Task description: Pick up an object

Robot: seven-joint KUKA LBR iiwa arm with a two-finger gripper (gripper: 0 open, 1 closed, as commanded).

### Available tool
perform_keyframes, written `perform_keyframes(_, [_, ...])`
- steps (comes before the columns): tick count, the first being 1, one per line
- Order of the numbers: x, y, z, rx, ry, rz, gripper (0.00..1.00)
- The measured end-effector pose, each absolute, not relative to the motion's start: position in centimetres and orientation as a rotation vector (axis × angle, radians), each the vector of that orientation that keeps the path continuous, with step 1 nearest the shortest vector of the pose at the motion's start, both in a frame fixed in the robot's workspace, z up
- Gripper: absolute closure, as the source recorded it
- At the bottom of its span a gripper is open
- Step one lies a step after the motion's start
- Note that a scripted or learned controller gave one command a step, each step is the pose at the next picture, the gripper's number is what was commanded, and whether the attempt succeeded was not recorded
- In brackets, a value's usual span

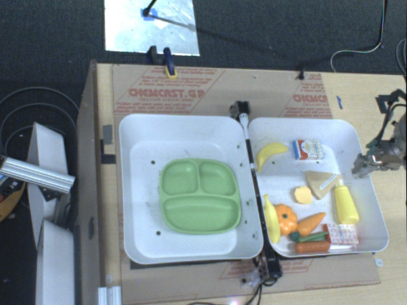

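We count two bins: the left bin [137, 138] holds one green plate [200, 196]; the right bin [346, 132] holds two bananas [271, 152], one orange [286, 218], one carrot [310, 223], one yellow bottle [345, 203]. At its three o'clock rim, the pincer [372, 161] is cut off and blurred.
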State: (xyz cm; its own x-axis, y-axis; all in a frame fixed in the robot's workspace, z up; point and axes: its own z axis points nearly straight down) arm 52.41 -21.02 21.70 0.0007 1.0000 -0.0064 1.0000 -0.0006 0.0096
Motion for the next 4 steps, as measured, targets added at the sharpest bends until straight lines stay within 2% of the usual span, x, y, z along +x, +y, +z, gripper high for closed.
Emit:
perform_keyframes(1, [50.8,-16.7,16.1,2.218,2.230,0.000,1.00])
perform_keyframes(2, [50.9,-16.9,16.3,2.218,2.223,0.001,0.00])
perform_keyframes(3, [58.3,-13.1,12.5,2.207,2.227,0.005,0.00])
perform_keyframes(4, [54.5,-14.4,8.7,2.209,2.212,0.012,0.00])
